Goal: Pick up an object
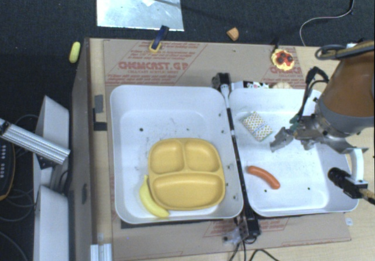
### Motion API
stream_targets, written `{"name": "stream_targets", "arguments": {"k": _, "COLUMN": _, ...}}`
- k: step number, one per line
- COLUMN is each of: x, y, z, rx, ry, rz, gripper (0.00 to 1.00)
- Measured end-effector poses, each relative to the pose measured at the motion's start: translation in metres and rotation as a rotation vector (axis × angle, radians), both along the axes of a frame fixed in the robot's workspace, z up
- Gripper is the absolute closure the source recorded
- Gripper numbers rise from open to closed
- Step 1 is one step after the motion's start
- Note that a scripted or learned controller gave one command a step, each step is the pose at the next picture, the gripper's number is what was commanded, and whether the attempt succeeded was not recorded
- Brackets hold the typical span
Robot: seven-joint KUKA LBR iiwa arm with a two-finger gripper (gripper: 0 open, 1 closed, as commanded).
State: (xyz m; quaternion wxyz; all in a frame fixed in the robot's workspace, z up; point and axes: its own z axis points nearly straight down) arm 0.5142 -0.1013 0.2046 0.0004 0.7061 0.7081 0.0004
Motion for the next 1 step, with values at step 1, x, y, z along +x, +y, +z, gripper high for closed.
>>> {"name": "stream_targets", "arguments": {"k": 1, "x": -0.0283, "y": 0.0178, "z": -0.0977, "rx": 0.001, "ry": 0.003, "rz": -0.002, "gripper": 0.0}}
